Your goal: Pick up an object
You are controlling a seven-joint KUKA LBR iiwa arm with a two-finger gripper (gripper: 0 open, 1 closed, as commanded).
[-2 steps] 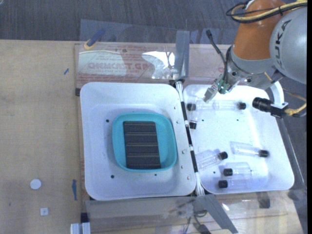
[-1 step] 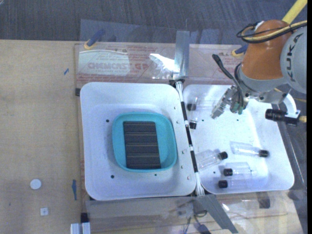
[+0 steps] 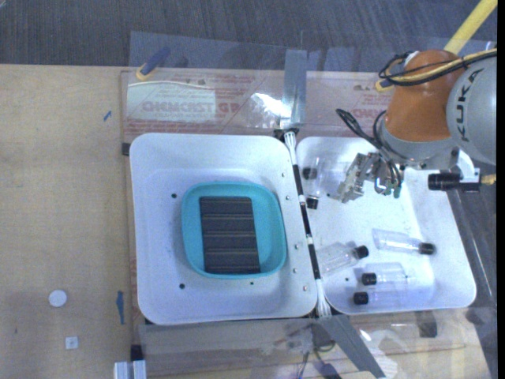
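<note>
Grey arm [image 3: 465,109] reaches in from right, bent over right bin [image 3: 458,290]; tool [image 3: 364,181] low, finger state unclear.

From my station I see the arm [image 3: 442,93] reaching in over the right bin [image 3: 454,279], its gripper [image 3: 364,178] low near that bin's upper left; clear vials with black caps lie scattered below it, one [image 3: 341,254] by the divider, another [image 3: 402,243] further right; the left bin [image 3: 158,172] holds a teal tray [image 3: 189,212] bearing a dark ribbed block [image 3: 229,234].
</note>
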